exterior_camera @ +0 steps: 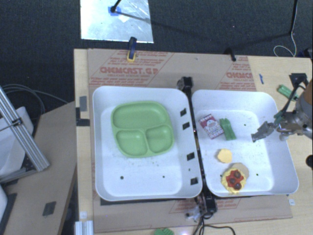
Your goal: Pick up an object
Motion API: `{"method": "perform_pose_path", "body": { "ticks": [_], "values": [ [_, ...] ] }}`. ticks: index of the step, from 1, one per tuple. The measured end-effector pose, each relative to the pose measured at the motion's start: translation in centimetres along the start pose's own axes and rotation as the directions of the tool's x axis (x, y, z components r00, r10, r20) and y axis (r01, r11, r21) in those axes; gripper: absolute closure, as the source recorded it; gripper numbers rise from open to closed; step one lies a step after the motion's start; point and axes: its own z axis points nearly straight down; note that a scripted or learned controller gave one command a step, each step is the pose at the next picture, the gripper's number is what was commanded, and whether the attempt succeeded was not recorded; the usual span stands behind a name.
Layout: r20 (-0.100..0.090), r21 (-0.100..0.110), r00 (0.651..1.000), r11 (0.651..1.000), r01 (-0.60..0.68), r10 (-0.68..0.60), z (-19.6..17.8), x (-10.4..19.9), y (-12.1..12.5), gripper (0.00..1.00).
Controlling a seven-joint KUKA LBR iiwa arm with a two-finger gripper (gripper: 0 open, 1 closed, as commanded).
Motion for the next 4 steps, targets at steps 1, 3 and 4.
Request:
{"method": "perform_pose_path", "body": {
  "ticks": [1,3,4],
  "values": [
    [-0.001,0.002,1.0,1.0,-0.001,0.001,14.7,2.5,-1.7,0.0],
    [0.001,-0.004,1.0,1.0,-0.002,0.002,13.0,-1.8,-2.1,1.0],
    [-0.003,-0.003,1.0,1.0,0.01,-0.01,8.5,8.3,-2.0,1.0]
  ]
}}
